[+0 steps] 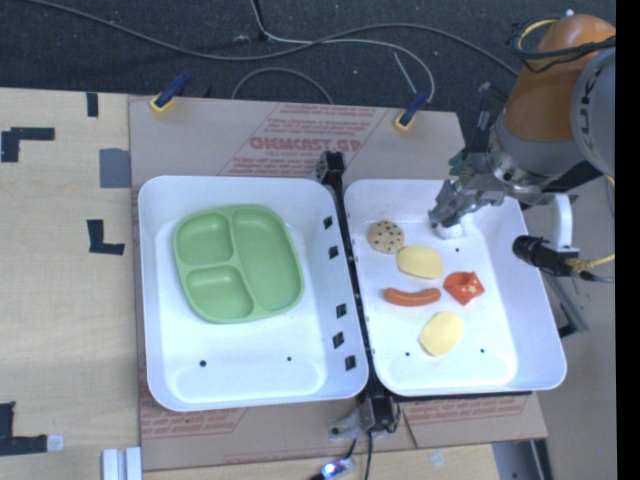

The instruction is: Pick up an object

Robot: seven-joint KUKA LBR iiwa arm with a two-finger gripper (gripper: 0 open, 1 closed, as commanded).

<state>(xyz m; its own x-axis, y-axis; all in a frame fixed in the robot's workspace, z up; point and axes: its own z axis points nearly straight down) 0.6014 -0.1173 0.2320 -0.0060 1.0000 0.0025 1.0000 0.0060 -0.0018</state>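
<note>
Camera view: gripper (pixel 449 224) low over upper part of right bin (pixel 520 363), near its back wall; finger spread cannot be told, nothing seen between them. Cookie (pixel 385 236) left of gripper, apart. Pale yellow food piece (pixel 420 262) just below-left of gripper, near, not touching. Red pepper piece (pixel 464 287) below gripper. Sausage (pixel 411 296) left of pepper. Second yellow piece (pixel 441 334) nearest front. Left bin (pixel 165 368) holds green divided plate (pixel 238 263), well apart from gripper.
</note>
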